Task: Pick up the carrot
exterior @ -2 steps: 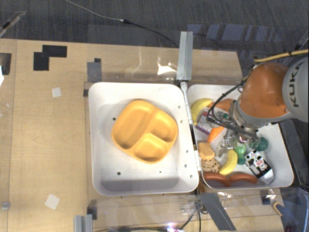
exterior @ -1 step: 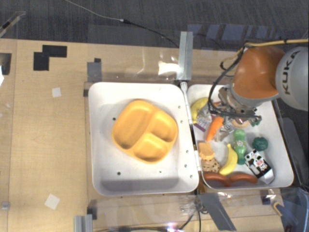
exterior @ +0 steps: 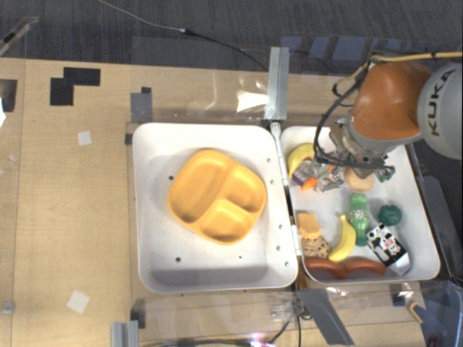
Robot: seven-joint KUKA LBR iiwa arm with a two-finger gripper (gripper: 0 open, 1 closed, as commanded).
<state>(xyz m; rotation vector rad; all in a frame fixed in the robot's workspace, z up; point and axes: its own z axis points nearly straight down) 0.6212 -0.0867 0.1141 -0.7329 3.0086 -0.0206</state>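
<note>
**Camera view: claw low in the right bin, next to the carrot**

Camera view, looking down on the bench, has the grey arm (exterior: 405,100) coming in from the right, its orange band bulging above the wrist. The gripper (exterior: 323,173) sits low in the upper-left part of the right bin (exterior: 427,255). Whether the claw is released or clenched cannot be told, since the wrist hides most of it.

The carrot (exterior: 309,183), a small orange piece, lies just at the claw's left lower side, touching or nearly touching the metal; whether it is grasped cannot be told. Just left of and above the claw is a yellow lemon-like fruit (exterior: 299,155). To the claw's right, partly under the wrist, lies a pale round item (exterior: 359,182).

Below the claw are a green toy (exterior: 358,210), a dark green round toy (exterior: 390,215), a banana (exterior: 344,241), a black-and-white carton (exterior: 386,245), a waffle-like block (exterior: 309,225) and a reddish-brown sausage (exterior: 345,267) along the near wall.

Well to the claw's left, the left bin (exterior: 152,194) holds a yellow divided plate (exterior: 215,194).
</note>
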